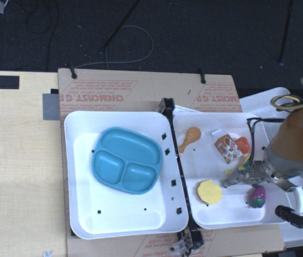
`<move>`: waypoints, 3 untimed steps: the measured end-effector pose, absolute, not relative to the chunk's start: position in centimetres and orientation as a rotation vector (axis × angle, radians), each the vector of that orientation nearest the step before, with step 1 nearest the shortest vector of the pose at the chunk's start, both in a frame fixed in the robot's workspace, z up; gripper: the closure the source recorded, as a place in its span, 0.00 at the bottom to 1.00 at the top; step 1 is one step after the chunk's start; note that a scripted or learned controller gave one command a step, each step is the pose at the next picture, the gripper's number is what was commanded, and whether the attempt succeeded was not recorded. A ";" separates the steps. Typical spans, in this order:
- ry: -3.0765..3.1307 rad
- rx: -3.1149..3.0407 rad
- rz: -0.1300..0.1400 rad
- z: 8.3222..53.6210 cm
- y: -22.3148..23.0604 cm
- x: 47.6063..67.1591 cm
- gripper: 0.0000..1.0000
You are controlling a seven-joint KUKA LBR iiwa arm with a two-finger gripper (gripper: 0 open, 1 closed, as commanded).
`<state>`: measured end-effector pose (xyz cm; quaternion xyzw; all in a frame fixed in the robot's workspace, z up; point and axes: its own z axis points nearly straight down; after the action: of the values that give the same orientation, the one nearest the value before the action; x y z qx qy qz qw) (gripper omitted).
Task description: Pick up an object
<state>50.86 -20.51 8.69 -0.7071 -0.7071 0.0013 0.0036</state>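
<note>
The right bin (205, 218) holds several small items. A tan drumstick-shaped toy (190, 137) lies at its far left. A red and white packet (230, 146) sits toward the back. A flat yellow round piece (209, 191) rests near the front, and a purple and green toy (257, 196) lies to its right. My gripper (241, 176) reaches in from the right and sits low in the bin between the packet, the yellow piece and the purple toy. A small yellow-green bit (236, 169) shows at its upper edge. I see nothing clearly held.
The left bin (81, 208) holds a blue divided plate (126, 160). A black divider (177, 170) runs between the bins. The arm's orange band and grey body (290, 143) stand over the right bin's right rim. Cardboard lies under both bins.
</note>
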 end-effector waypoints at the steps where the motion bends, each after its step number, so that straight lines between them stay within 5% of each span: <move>1: -2.213 -2.224 0.002 10.0 -20.7 50.9 1.00; 3: -2.224 -2.221 -0.002 18.8 -20.3 51.7 1.00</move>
<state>51.70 -20.30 18.76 -0.7065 -0.7077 -0.0005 -0.0008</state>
